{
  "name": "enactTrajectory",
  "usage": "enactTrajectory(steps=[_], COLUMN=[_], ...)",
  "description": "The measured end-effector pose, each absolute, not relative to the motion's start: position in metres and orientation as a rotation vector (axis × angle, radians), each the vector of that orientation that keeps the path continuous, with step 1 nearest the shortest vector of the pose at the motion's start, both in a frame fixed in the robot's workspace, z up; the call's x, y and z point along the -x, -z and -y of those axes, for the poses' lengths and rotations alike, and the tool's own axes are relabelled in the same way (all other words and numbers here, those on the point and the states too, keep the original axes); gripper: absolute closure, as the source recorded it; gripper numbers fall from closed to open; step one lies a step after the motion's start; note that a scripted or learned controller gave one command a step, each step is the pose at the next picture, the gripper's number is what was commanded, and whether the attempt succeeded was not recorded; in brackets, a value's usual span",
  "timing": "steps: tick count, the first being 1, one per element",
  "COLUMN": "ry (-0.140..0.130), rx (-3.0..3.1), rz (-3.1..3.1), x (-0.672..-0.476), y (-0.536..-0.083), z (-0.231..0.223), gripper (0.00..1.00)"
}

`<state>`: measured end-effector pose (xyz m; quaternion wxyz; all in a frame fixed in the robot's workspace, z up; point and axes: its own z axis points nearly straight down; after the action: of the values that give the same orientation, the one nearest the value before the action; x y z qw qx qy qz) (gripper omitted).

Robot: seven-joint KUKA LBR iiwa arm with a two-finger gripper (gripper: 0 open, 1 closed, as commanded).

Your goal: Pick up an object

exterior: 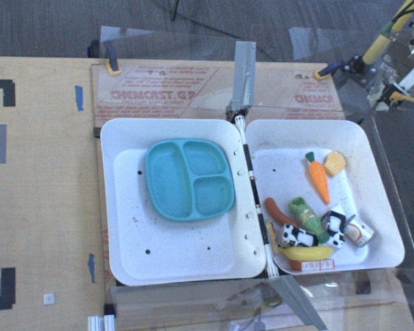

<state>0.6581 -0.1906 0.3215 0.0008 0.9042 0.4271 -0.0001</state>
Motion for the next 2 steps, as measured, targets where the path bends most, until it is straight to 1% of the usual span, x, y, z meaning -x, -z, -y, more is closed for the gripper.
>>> enactTrajectory(steps=[1, 2], ry=[0.001, 0.003], rx=[-2.840, -2.845], rz=[-1.342, -1.337], x=[-0.658, -0.658], y=[-0.321, -0.201], z=[0.191, 0.147], gripper=[0.00, 0.00])
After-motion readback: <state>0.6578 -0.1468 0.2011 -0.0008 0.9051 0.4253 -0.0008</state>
